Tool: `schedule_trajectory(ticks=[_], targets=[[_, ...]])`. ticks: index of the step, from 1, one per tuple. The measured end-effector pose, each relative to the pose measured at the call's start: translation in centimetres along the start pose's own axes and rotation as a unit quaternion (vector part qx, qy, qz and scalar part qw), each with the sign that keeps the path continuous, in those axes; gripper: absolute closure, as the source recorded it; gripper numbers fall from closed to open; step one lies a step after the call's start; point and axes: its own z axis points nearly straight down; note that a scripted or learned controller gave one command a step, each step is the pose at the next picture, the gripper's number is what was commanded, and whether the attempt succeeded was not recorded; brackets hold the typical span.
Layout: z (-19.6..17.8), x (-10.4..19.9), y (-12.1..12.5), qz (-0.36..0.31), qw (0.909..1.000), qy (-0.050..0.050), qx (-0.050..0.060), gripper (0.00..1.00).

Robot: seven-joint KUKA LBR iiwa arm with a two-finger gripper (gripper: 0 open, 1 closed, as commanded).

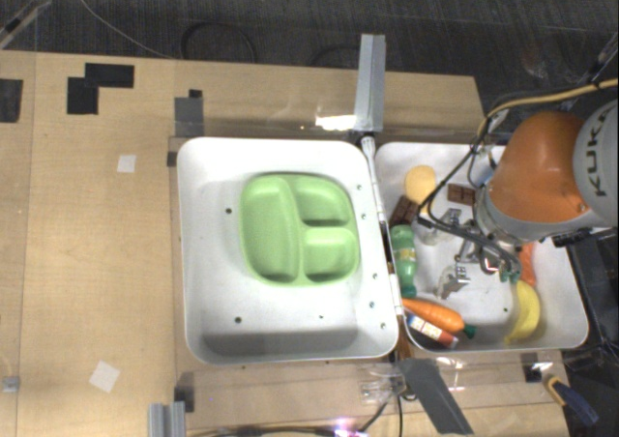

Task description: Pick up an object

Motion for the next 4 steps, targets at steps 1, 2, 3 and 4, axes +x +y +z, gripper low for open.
schedule_trajectory(ticks=[1,2,3,4], targets=[[-0.4,3.0,1.8,0.116,0.9931,-0.01,0.001,0.0],[-0.2,4.7,1.2,0.111,0.9938,-0.005,-0.001,0.0],[-0.1,4.6,-3.3,-0.029,0.9996,-0.002,0.0,0.0],[-0.1,4.3,-7.4,-0.2,0.9797,-0.002,0.001,0.0]])
